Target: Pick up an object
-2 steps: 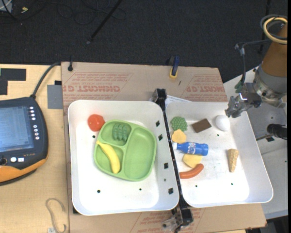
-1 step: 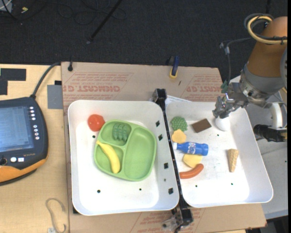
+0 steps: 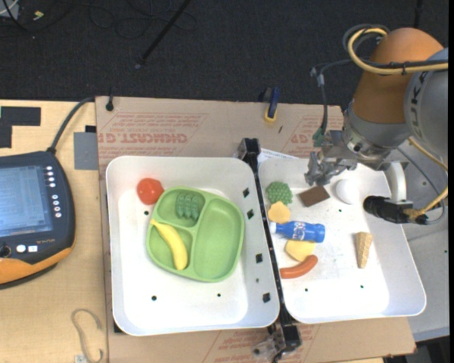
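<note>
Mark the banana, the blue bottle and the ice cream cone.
banana (image 3: 171, 245), camera view, middle of its yellow body on the green plate.
blue bottle (image 3: 302, 231), camera view, middle of its blue body, lying in the right bin.
ice cream cone (image 3: 362, 249), camera view, middle of the cone.

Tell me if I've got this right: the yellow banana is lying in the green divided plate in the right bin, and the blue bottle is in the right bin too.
Not quite. The camera view shows the banana on the green divided plate in the left bin, not the right. The blue bottle is in the right bin, as you said.
</note>
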You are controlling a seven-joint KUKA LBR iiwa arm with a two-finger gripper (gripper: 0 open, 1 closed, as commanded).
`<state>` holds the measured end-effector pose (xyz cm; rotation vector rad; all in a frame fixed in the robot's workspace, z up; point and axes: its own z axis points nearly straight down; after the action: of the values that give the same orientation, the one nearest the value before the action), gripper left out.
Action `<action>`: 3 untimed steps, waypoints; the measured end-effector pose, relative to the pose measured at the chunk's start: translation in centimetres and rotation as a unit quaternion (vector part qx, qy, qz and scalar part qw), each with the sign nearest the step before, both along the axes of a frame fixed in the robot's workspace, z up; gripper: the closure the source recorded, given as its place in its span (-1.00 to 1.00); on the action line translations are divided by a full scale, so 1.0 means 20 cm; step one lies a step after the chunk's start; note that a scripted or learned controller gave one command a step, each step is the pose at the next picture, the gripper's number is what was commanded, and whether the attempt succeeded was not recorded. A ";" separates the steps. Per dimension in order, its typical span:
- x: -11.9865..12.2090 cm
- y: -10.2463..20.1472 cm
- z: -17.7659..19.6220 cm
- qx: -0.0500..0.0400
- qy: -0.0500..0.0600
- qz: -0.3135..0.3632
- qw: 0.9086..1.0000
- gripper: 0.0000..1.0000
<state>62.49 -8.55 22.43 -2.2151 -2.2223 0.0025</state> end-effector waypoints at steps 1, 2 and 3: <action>0.04 0.29 0.01 0.000 -0.001 0.001 1.000 1.00; 0.03 0.51 0.02 0.000 -0.001 0.000 1.000 1.00; 0.01 0.77 -0.03 0.000 0.001 0.000 1.000 1.00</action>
<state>62.76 6.94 21.76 -2.2144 -2.2224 0.0048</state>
